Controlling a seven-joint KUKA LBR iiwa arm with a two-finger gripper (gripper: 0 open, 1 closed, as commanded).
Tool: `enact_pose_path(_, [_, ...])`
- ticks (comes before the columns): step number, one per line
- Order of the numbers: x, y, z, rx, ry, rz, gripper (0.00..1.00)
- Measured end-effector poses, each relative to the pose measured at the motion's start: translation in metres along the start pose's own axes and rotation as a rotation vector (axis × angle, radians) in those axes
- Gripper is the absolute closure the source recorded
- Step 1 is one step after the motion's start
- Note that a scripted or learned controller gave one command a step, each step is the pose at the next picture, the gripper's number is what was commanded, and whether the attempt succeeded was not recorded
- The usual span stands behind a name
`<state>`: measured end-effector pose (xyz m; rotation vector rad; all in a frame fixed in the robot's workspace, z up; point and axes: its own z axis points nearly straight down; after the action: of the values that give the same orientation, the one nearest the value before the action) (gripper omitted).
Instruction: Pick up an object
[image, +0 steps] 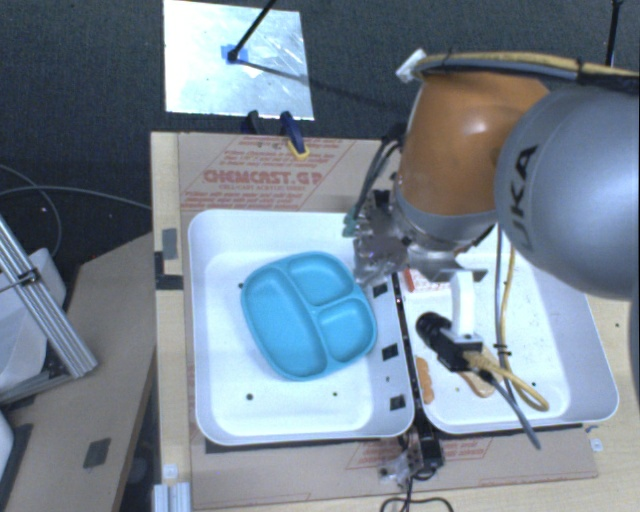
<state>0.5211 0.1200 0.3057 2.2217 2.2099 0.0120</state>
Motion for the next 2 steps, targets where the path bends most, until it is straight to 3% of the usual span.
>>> enact_pose_path(1, [0.0248,-0.0350,-0.0287,0.007,0.003,-0.012,1.00])
enact_pose_path(2, [0.0234,-0.0330,-0.0378,0.005,0.002,-0.014,1.00])
